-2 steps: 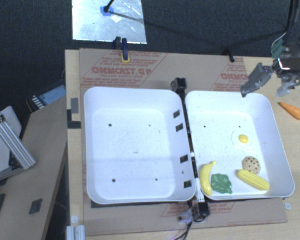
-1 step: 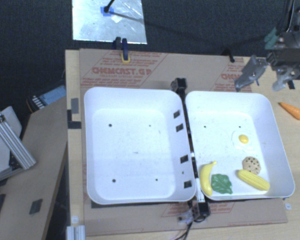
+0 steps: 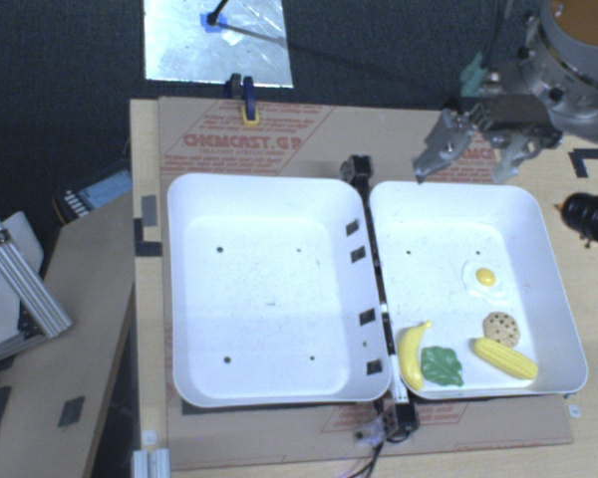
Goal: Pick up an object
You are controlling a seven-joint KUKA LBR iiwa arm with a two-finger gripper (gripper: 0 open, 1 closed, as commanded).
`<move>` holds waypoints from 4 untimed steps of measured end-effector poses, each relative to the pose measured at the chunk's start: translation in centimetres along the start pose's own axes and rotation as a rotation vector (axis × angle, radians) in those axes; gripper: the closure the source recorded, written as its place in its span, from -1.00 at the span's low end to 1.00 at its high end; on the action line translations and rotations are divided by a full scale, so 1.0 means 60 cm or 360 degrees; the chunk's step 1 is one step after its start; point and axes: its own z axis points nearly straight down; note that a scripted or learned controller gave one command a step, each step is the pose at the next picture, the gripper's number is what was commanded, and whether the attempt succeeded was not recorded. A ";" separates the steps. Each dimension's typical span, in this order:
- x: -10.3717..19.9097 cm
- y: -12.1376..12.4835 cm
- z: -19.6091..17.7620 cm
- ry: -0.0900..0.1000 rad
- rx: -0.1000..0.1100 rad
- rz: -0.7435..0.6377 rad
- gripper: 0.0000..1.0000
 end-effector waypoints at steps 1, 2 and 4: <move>0.033 -0.002 0.298 -0.0006 0.0026 0.0014 -1.00; 0.085 0.072 0.544 -0.0006 0.0021 0.0013 -1.00; 0.091 0.146 0.608 -0.0004 0.0006 0.0016 1.00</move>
